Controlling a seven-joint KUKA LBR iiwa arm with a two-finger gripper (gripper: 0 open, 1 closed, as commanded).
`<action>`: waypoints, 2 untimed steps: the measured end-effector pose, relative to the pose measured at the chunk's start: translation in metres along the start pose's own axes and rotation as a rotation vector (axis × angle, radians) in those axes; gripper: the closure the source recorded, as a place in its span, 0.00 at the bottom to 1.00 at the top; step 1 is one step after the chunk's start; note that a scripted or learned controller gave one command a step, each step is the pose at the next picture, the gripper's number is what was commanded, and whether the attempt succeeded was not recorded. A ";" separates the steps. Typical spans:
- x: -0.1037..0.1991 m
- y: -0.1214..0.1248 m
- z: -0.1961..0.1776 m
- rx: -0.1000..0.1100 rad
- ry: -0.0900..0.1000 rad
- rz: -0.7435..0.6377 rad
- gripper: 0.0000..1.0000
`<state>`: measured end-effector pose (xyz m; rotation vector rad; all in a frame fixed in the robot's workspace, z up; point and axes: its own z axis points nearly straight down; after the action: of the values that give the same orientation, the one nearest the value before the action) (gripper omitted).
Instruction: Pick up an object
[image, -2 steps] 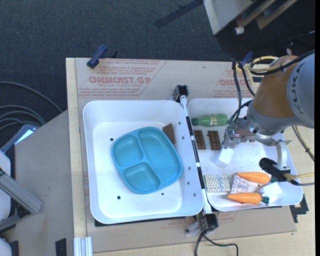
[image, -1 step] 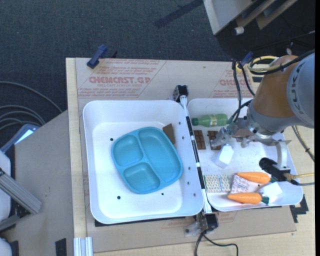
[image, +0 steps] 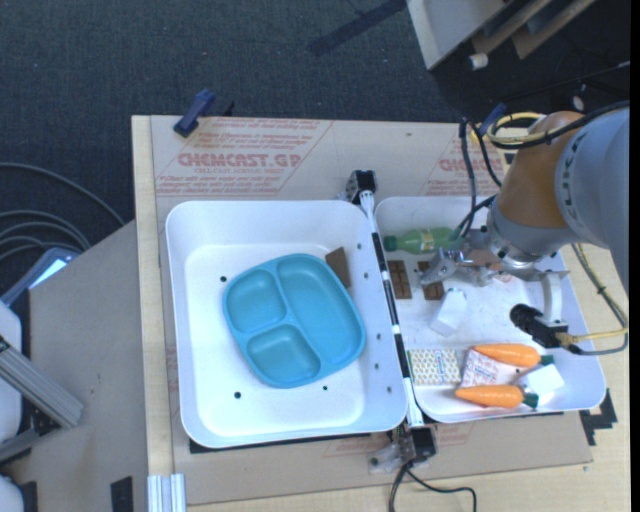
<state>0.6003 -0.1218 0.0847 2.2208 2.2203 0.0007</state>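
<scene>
Right bin (image: 590, 395): carrots (image: 508, 354), green bottle (image: 420, 240), small packets, all lying loose; gripper (image: 447, 262) low at the bin's far left, jaws' opening cannot be told, nothing visibly held; pick still outstanding.

Mounted above the desk (image: 300, 150), fixed, looking down at a slant. Far edge of the desk toward 12 o'clock, near edge toward 6 o'clock. Set far enough back to take in both white bins whole: left bin (image: 190, 300) toward 9 o'clock, right bin (image: 585, 385) toward 3 o'clock, side by side across the middle. Dark floor beyond the desk at 12 and 9 o'clock. Grey arm (image: 590, 170) entering from about 2 o'clock, nearer the lens than the bins.
</scene>
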 end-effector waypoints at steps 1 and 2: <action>0.000 0.000 -0.010 -0.002 0.000 0.000 1.00; -0.048 0.032 0.000 0.001 0.000 0.000 1.00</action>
<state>0.6320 -0.1701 0.0849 2.2214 2.2206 -0.0003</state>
